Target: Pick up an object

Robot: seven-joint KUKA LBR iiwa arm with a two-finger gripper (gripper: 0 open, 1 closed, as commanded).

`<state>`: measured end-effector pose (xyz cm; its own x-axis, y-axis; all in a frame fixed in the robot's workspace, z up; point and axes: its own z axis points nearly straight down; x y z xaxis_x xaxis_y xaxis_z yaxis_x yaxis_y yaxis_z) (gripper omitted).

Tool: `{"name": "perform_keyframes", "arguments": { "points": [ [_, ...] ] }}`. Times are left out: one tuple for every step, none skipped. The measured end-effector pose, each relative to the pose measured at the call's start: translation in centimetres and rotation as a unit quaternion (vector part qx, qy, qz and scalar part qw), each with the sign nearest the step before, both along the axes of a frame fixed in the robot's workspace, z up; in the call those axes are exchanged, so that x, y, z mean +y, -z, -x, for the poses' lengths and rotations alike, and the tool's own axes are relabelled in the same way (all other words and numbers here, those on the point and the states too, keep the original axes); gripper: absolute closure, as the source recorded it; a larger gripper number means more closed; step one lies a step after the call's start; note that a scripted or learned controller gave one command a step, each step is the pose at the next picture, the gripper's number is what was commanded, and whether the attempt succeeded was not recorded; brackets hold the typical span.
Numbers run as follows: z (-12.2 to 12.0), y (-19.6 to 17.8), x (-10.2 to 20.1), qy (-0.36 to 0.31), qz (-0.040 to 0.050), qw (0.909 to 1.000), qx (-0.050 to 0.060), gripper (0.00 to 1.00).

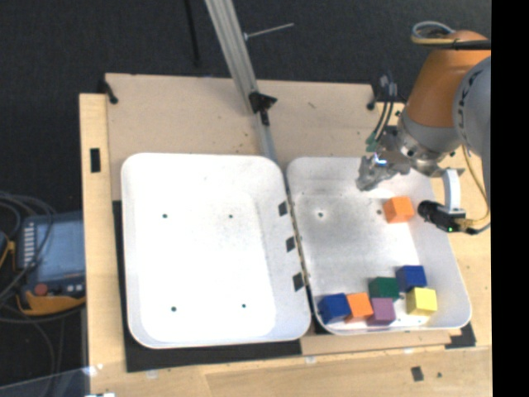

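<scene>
A: Gripper (369,176) first. Where's it sit?
B: Upper right of frame, over the top edge of the right bin (331,246). Arm (442,89) comes in from the right, orange band above the wrist. Gripper tips point down-left, blurry and small. Open or closed? Can't tell, nothing visibly held.
A: Nearest obj?
B: Orange block (398,209), just below-right of the gripper, near it but apart, lying alone on the bin floor.
A: Rest of the blocks?
B: Bunched at the bin's lower edge, bottom right of frame. Left to right: blue cube (334,307), small orange cube (360,304), purple cube (383,310), yellow cube (421,300). Behind them a green cube (383,287) and a second blue block (411,276). All close together, several touching.
A: Left bin?
B: Left bin (207,246) sits center-left, side by side w/ the right one, rims meeting mid-frame. A metal pole (235,48) slants down from top center toward that seam.
</scene>
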<state>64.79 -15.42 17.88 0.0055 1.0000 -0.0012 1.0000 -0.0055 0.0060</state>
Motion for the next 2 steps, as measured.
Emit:
{"name": "perform_keyframes", "arguments": {
  "points": [
    [0.6,-4.8,-0.1,0.001,0.0001,1.0,0.0,1.0],
    [0.5,-9.1,-0.3,-0.002,0.0003,1.0,0.0,1.0]
  ]
}}
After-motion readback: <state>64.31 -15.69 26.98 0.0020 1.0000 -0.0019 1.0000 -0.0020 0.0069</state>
